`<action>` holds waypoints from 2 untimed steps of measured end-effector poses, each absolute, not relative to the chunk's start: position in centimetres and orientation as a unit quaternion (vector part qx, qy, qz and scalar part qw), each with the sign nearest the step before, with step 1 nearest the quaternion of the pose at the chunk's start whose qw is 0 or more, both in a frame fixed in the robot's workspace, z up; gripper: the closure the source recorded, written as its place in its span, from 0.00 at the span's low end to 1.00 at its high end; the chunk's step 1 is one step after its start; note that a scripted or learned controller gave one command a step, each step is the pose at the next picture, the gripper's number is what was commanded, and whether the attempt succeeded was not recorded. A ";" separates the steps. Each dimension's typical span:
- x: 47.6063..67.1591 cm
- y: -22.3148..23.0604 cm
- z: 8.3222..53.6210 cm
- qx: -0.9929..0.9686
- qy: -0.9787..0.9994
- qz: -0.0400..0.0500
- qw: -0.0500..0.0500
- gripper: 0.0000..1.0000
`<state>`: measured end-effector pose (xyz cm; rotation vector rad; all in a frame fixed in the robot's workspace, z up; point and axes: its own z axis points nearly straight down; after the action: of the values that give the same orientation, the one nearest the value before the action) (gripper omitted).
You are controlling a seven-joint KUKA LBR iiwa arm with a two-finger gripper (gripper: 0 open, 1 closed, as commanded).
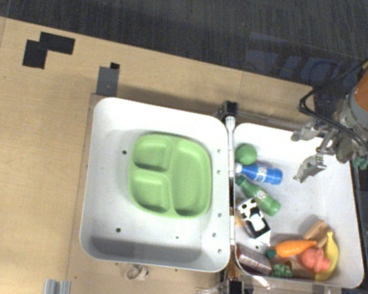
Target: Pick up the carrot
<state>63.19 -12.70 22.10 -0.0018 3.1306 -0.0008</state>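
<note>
The end effector (pixel 314 161) hangs over the upper right part of the right bin (pixel 358 235), near that bin's far rim, with bare white floor beneath and around it. Whether it is spread or closed I cannot tell, and nothing shows between its tips. The right bin's middle is open; its things crowd the left wall and the near right corner.

By count: two bins, one green divided tray (pixel 169 174) in the left bin (pixel 107 165), one green ball (pixel 245 152), one blue bottle (pixel 261 173), one green bottle (pixel 260 197), one black-and-white toy (pixel 253 217), one carrot (pixel 295 248), one banana (pixel 330 252).

The carrot lies in the near right corner of the right bin, orange, roughly crosswise, touching a pink fruit (pixel 316 261) and just beside the banana. It is well apart from the end effector, toward the near edge.
</note>
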 end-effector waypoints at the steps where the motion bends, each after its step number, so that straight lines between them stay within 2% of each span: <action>1: 57.4 -14.9 27.9 -0.081 0.997 -0.002 0.007 0.00; 2: 51.8 -14.8 13.6 -0.165 0.986 0.001 0.000 0.00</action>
<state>51.82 -14.84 13.57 -0.5183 3.0984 0.0034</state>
